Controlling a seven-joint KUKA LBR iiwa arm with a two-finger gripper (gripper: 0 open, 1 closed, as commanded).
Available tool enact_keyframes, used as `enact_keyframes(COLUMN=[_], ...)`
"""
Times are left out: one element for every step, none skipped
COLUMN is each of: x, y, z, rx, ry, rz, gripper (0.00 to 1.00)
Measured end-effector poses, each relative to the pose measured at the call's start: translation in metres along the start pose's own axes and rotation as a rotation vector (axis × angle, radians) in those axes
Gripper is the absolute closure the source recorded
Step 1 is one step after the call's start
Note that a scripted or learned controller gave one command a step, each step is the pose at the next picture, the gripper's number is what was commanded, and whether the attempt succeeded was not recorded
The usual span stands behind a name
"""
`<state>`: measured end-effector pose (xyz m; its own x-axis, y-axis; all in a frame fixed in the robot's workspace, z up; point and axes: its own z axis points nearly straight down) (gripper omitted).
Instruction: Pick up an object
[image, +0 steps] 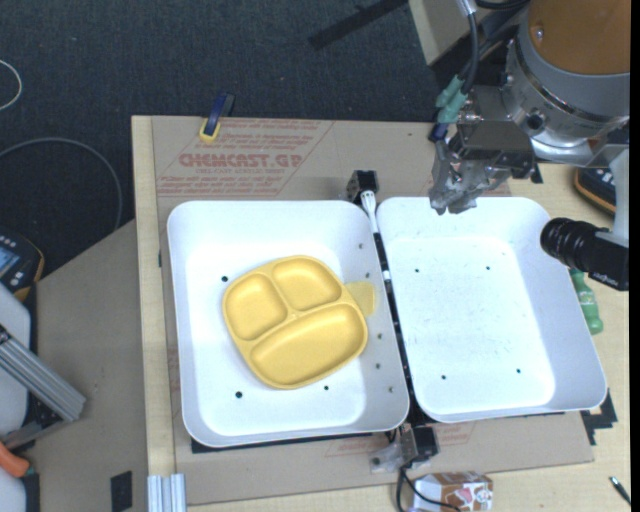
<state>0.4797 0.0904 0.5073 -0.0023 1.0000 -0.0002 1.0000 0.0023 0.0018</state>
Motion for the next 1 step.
enact_keyframes(x=[0.0043], y=[-0.0009], z=[0.0462], rx=[0.009], ry=[-0.001], rz=[0.002], gripper=[1.00])
